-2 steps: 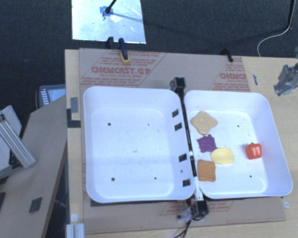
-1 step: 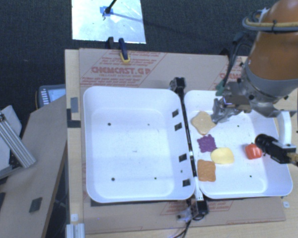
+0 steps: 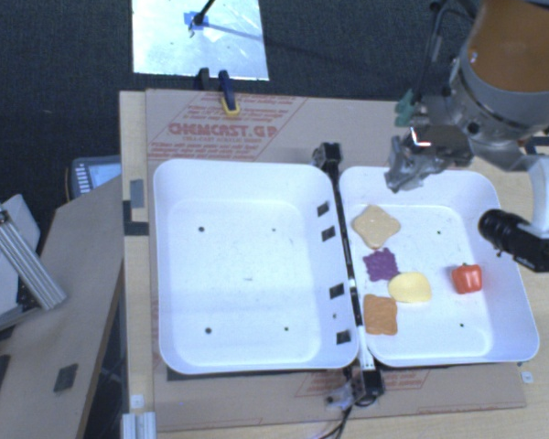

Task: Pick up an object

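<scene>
Currently in approach: gripper [image 3: 404, 179] hovers over the right bin's [image 3: 508, 337] far rim; finger state cannot be told. Nearest target, the tan toast piece [image 3: 376, 225], lies at its seven o'clock, so the next move probably calls for a shift there, then descent.

Evenly lit overhead view, slightly soft and grainy.

Diffuse light falls from above, so the two white bins [image 3: 247, 273] read bright and nearly washed out, with only faint shadows along their inner walls. Above the bins, a reflective metal sheet [image 3: 199, 26] shows patchy glare. The dark floor around it looks noisy. The arm [image 3: 512, 53], at the bins' upper right, is slightly blurred.
</scene>
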Tool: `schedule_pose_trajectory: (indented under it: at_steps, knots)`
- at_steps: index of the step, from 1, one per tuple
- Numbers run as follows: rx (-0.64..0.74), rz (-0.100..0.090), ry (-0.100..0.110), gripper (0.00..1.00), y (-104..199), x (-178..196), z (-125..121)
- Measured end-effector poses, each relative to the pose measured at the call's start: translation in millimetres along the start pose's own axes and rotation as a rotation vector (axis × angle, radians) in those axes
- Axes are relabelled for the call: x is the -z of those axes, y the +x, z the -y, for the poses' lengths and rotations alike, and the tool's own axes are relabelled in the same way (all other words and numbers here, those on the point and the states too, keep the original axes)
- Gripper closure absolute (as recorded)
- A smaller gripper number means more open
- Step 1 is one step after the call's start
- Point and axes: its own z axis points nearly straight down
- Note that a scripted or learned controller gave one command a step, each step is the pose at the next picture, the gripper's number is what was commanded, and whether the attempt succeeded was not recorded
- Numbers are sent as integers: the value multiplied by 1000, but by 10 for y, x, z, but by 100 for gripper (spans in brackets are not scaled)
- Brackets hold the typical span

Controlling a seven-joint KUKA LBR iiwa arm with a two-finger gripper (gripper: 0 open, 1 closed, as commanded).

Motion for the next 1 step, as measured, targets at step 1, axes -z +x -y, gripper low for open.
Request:
schedule_pose_trajectory:
  at_steps: [1]
  knots:
    - [-1,5,23,100,651,-1202,-126]
